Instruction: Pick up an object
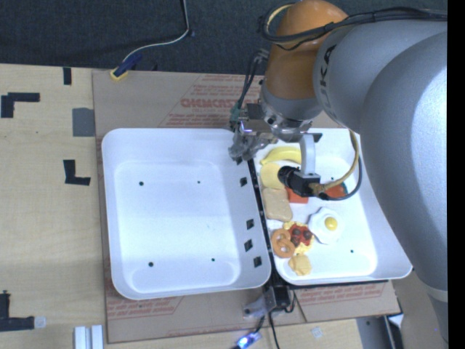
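Camera view has the toy banana [283,153] lying in the far-left corner of the right bin [356,257], near a bread slice [277,204]. It looks light, stiff and smooth, likely slippery; pinch across its narrow middle. The arm [298,49] points wrist-down over that bin's left wall, far end; whether the jaws are spread, I cannot tell.

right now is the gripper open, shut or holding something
gripper: cannot be told, open or closed; it hangs by the right bin's inner rim
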Controlling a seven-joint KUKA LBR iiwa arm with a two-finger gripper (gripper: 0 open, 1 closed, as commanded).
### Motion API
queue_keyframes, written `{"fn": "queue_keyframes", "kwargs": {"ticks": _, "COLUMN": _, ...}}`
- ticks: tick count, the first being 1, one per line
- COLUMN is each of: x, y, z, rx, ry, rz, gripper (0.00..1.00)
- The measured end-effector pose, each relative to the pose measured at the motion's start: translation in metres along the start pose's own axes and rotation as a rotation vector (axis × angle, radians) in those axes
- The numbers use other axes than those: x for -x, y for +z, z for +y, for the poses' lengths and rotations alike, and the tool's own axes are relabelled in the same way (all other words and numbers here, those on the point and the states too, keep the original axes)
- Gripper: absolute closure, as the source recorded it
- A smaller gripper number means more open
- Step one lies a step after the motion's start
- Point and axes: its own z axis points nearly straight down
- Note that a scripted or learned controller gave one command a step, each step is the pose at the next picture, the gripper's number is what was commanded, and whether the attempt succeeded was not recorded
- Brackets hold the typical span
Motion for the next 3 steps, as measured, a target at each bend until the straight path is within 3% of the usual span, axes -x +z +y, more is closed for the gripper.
{"fn": "queue_keyframes", "kwargs": {"ticks": 1, "x": 0.082, "y": -0.057, "z": 0.000, "rx": 0.002, "ry": 0.014, "rz": -0.007, "gripper": 1.00}}
{"fn": "queue_keyframes", "kwargs": {"ticks": 2, "x": 0.028, "y": -0.208, "z": -0.005, "rx": 0.011, "ry": 0.003, "rz": -0.002, "gripper": 1.00}}
{"fn": "queue_keyframes", "kwargs": {"ticks": 3, "x": -0.028, "y": -0.313, "z": 0.002, "rx": 0.008, "ry": 0.004, "rz": -0.002, "gripper": 1.00}}
